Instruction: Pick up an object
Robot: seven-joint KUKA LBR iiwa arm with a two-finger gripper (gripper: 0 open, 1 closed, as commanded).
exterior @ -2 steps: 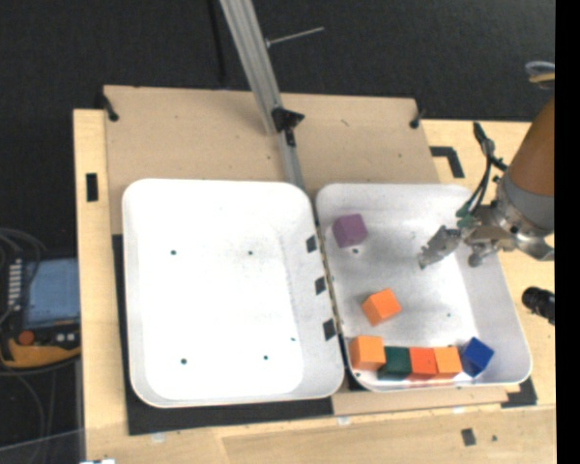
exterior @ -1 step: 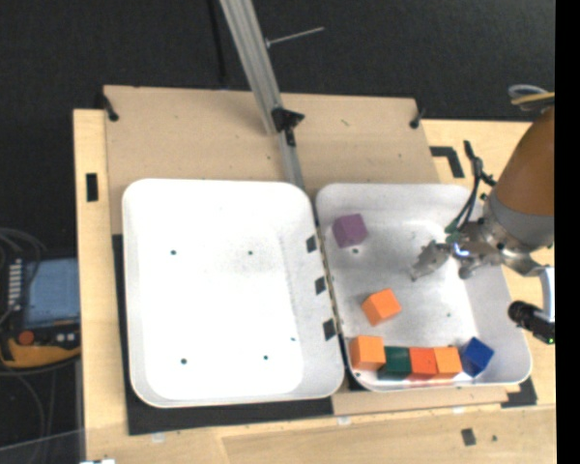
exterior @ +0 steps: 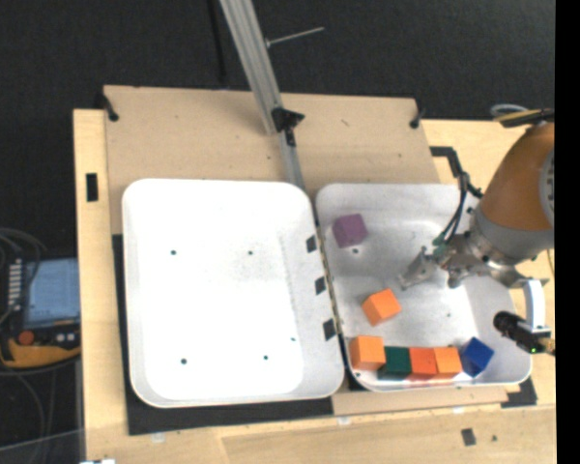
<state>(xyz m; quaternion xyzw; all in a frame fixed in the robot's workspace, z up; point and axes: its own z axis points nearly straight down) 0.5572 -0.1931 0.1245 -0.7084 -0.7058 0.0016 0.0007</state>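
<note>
I'm seeing the gripper (exterior: 423, 267) hovering in the right bin (exterior: 406, 203), fingers spread and gripping nothing, beside the orange cube (exterior: 381, 306) (purple cube (exterior: 349, 229) sitting farther back).

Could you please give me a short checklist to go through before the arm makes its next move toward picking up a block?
1. Blocks within reach in the right bin: ok; the purple block, the loose orange block and a row along the near wall all lie there.
2. A block standing apart for an easy grasp: ok; the purple block and the loose orange block each stand apart from the others.
3. Tool over the right bin: ok; it sits right of the loose orange block.
4. Tool holding nothing yet: cannot tell.
5. Row blocks free of the wall: not ok; the blue block and its neighbours crowd the bin's near edge.
</note>
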